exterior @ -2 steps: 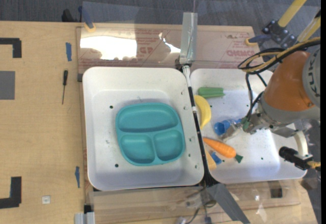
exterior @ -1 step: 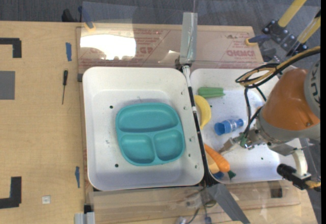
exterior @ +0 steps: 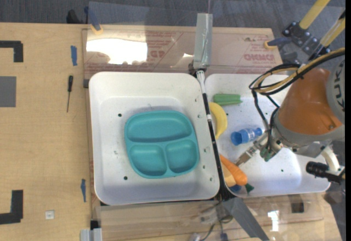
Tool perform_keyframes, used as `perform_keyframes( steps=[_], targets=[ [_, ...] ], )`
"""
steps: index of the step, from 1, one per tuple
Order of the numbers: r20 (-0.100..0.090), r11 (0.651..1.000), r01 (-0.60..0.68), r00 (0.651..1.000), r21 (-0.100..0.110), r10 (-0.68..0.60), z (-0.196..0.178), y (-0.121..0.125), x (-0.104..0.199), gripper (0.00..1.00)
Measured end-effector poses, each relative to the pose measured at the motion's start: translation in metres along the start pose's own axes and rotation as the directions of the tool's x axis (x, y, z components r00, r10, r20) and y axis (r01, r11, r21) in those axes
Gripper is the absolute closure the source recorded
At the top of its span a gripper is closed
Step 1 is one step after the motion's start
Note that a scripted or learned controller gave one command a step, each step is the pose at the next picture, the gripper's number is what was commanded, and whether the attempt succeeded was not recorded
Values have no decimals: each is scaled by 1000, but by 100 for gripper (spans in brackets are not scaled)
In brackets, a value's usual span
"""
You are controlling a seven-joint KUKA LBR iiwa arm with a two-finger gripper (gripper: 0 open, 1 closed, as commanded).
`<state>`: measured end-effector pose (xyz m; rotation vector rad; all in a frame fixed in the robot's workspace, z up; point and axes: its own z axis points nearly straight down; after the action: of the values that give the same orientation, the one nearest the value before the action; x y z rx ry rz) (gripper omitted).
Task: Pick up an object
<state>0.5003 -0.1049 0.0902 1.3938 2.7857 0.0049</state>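
Plywood bench (exterior: 38,125) carries two white bins: the left bin (exterior: 104,97) holds a teal tray (exterior: 160,143), the right bin (exterior: 285,171) the loose pickings. Gripper (exterior: 253,150) hangs low over bare floor between bottle (exterior: 244,136) and carrot (exterior: 233,171), holding nothing; whether its fingers are apart I cannot tell. Banana (exterior: 219,118) and green piece (exterior: 227,99) lie farther off.

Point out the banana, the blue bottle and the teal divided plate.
banana (exterior: 220,118): camera view, middle of its curved yellow body.
blue bottle (exterior: 240,137): camera view, its blue cap end.
teal divided plate (exterior: 159,126): camera view, its large upper compartment.
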Motion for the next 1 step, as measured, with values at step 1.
perform_keyframes(
  steps=[1],
  targets=[
    [-15, 989, -146, 989, 12, 146, 5, 73, -46, 0]
  ],
)
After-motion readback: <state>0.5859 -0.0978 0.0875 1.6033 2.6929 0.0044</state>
